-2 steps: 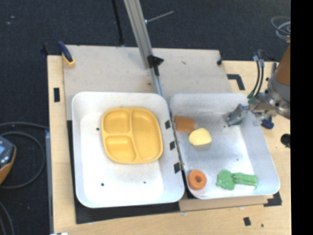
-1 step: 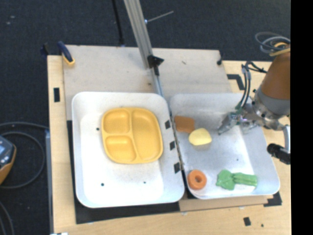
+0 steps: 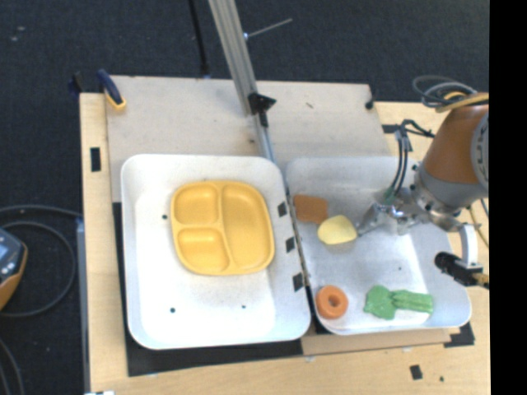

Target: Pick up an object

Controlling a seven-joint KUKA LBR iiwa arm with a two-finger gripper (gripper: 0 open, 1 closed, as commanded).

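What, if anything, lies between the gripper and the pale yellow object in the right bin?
Nothing visible. The gripper sits just right of the pale yellow object in the right bin. The brown block lies on the object's far left; the orange ring and green toy lie nearer the front.

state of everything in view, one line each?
yellow divided plate: flat in the left bin, nothing on it
brown block: lying in the right bin
pale yellow piece: lying beside the gripper
orange ring: lying flat
green toy: lying on its side
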